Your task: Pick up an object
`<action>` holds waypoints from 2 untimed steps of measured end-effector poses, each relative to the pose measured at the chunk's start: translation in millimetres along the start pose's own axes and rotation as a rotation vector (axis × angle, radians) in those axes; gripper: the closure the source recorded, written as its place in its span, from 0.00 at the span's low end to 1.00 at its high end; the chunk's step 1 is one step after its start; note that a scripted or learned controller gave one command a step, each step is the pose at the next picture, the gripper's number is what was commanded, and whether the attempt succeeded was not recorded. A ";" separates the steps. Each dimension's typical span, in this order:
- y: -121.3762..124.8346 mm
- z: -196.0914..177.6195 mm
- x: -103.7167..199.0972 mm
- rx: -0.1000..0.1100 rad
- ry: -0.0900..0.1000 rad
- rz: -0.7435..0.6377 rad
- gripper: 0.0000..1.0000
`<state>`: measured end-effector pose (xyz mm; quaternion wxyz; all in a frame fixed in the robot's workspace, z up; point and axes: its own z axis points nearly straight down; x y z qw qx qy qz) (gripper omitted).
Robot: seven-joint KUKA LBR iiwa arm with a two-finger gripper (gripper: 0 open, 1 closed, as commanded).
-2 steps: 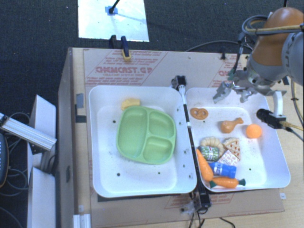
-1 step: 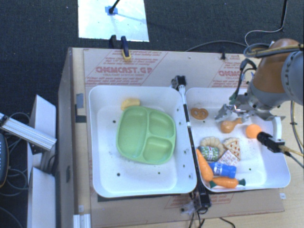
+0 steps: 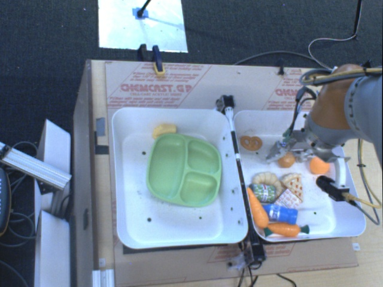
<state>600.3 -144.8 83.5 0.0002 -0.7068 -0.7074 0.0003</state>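
item: small orange ball (image 3: pixel 287 159), lying in the right bin (image 3: pixel 347 223), directly under the jaws of the gripper (image 3: pixel 289 149); whether the jaws are open or closed on it cannot be told, and no hold is confirmed.

risk, as judged: the round ball may be squeezed out sideways, or the second orange ball (image 3: pixel 319 165) just right of it knocked.

counted, outward from the ball: orange balls, two; pretzel (image 3: pixel 251 142), one, to its left; pastry (image 3: pixel 267 179), one, below; patterned egg (image 3: pixel 263 191), one; waffle piece (image 3: pixel 292 188), one; blue can (image 3: pixel 280 213), one; carrots, two, one (image 3: pixel 257 208) at the divider. left bin (image 3: pixel 134 232): green tray (image 3: pixel 184 170), one; yellow piece (image 3: pixel 164 130), one.
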 end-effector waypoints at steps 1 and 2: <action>1.5 -11.6 -0.2 -0.004 -0.001 -0.001 1.00; 10.7 -102.3 65.8 -0.006 0.000 -0.003 1.00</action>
